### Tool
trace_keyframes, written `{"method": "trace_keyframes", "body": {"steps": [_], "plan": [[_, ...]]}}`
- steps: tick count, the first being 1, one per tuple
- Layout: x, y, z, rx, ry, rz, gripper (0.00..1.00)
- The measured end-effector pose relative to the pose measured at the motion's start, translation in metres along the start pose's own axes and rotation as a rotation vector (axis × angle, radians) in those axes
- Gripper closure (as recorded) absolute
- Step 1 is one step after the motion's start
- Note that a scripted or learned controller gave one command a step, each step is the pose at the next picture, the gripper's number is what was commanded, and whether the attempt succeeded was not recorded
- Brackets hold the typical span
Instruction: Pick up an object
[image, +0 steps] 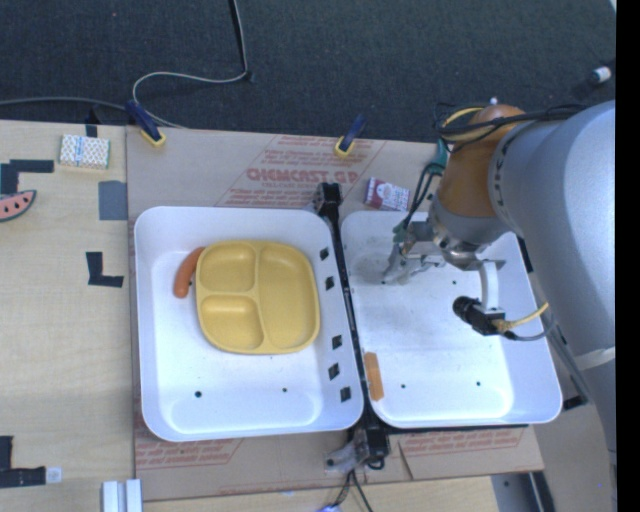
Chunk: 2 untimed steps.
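My gripper (400, 266) hangs low over the upper left part of the right bin (450, 400), pointing down at its white floor. No object shows under or beside it. A small orange piece (372, 375) lies against the right bin's left wall, well below the gripper. In the left bin (170, 390) a yellow divided plate (258, 296) sits in the middle. An orange sausage-shaped piece (185, 272) lies against the plate's left edge.
The black divider (340, 300) runs between the two bins. A small red and white packet (385, 193) lies on the cardboard just behind the right bin. Clamps (349, 140) hold the cardboard's far edge. The arm's grey body (570, 230) covers the right bin's right side.
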<state>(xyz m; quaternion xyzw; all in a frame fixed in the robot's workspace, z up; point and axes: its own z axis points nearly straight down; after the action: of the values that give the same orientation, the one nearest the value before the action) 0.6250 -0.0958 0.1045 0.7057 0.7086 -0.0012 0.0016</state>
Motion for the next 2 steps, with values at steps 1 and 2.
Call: {"method": "trace_keyframes", "body": {"steps": [1, 2], "plan": [[0.0006, -0.0003, -0.0091, 0.002, 0.0, -0.001, 1.0], [0.0004, -0.0003, -0.009, 0.001, 0.0, -0.001, 0.0]]}}
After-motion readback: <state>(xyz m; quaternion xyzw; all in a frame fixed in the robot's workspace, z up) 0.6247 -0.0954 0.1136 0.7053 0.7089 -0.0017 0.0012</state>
